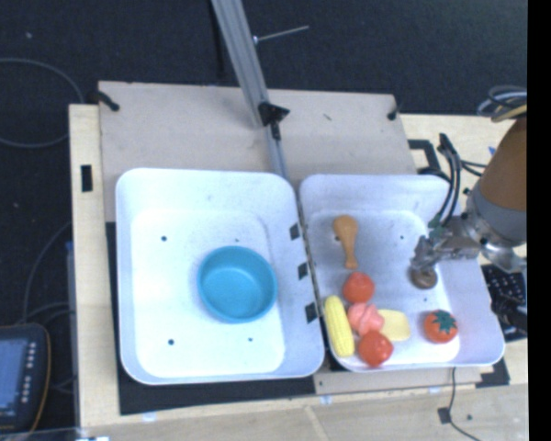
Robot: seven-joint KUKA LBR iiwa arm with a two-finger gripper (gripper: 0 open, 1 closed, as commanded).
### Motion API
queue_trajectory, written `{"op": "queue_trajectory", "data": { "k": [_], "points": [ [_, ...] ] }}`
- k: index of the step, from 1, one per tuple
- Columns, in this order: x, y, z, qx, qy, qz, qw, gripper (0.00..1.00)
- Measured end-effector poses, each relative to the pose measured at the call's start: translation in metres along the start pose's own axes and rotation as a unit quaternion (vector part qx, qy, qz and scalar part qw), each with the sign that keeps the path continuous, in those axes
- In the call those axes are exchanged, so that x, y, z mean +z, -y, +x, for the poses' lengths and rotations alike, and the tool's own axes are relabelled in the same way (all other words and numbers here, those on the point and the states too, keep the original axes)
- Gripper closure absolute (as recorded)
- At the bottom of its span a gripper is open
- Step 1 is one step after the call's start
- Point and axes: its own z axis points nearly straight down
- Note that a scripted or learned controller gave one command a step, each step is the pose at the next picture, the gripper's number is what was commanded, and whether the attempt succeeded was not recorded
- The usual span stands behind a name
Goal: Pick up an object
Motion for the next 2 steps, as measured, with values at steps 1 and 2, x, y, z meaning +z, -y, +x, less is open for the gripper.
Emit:
{"op": "queue_trajectory", "data": {
  "k": [1,2],
  "points": [
    [-0.067,-0.002,-0.001,0.0,0.0,-0.001,1.0,1.0],
    [-0.1,-0.004,-0.002,-0.001,0.0,0.0,1.0,1.0]
  ]
}}
